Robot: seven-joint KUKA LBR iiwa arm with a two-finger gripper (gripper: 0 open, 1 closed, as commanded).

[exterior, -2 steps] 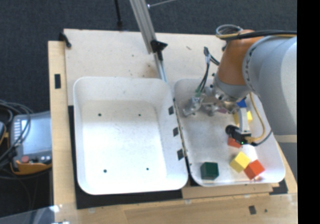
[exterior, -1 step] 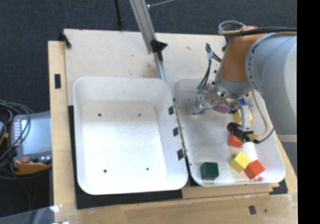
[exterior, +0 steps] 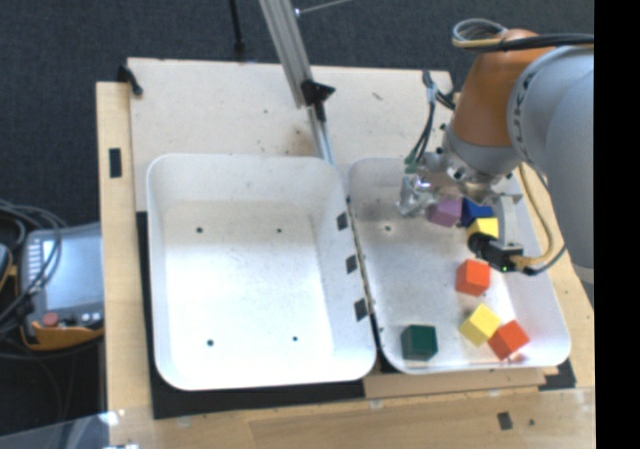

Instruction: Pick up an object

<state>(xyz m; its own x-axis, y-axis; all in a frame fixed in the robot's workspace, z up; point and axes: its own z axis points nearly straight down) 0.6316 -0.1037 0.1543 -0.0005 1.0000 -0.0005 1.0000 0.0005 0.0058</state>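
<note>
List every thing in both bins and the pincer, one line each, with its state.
pincer: low over the right bin's far end, beside the purple block
purple block: lying in the right bin, next to the pincer
blue block: partly hidden under the wrist
green block: resting loose near the front rim
orange blocks: two, both resting loose
yellow block: resting, beside the front orange block
right bin: holds all the blocks

The gripper (exterior: pixel 428 192) hangs low at the back of the right bin (exterior: pixel 395 267), a purple block (exterior: pixel 446 211) just beside it — orange, yellow, red and green blocks lie nearer the front.
</note>
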